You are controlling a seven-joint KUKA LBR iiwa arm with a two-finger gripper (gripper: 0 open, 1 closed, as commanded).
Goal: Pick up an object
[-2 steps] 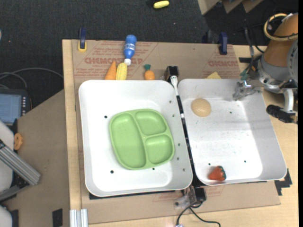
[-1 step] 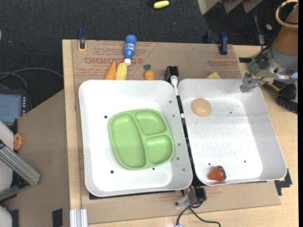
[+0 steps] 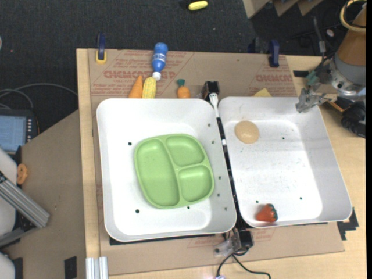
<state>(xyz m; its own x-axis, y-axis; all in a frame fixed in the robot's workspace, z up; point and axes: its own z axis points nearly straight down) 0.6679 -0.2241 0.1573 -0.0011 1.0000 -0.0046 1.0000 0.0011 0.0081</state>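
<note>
At the lower edge of the frame, the left bin (image 3: pixel 113 208) holds a green divided plate (image 3: pixel 173 170). The right bin (image 3: pixel 296 173) holds a round beige object (image 3: pixel 247 132) in its upper left part and a smaller red object (image 3: pixel 267 213) at its lower rim. The gripper (image 3: pixel 306 102) hangs over the upper right corner of the right bin, and I cannot tell if it is open or closed. I judge the beige object the nearer target: it lies to the left and a little lower in the frame, and being round it has no long axis.
</note>
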